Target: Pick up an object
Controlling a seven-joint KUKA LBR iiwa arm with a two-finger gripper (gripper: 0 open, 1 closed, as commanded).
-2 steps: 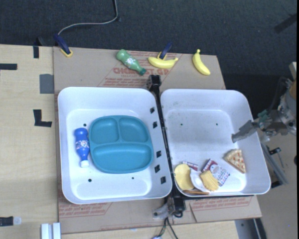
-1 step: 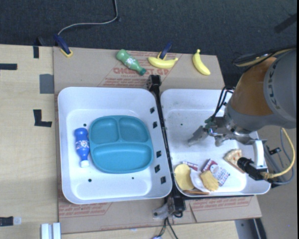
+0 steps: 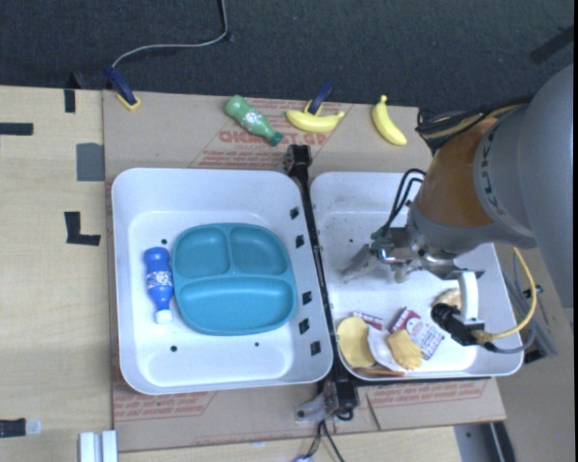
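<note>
My gripper (image 3: 371,256) hangs spread and empty over the right bin (image 3: 352,192); nothing is lifted yet. The nearest pickable objects, food packets (image 3: 411,338), lie at five o'clock, grasp pending.

Left bin (image 3: 125,258): holds the tray and bottle.
Blue divided tray (image 3: 234,279): centre of left bin.
Blue bottle (image 3: 158,283): lying at the tray's 9 o'clock, touching.
Green bottle (image 3: 252,119): bench, 12 o'clock of the bins.
Two bananas (image 3: 314,119) (image 3: 388,123): 3 o'clock of the green bottle.
</note>
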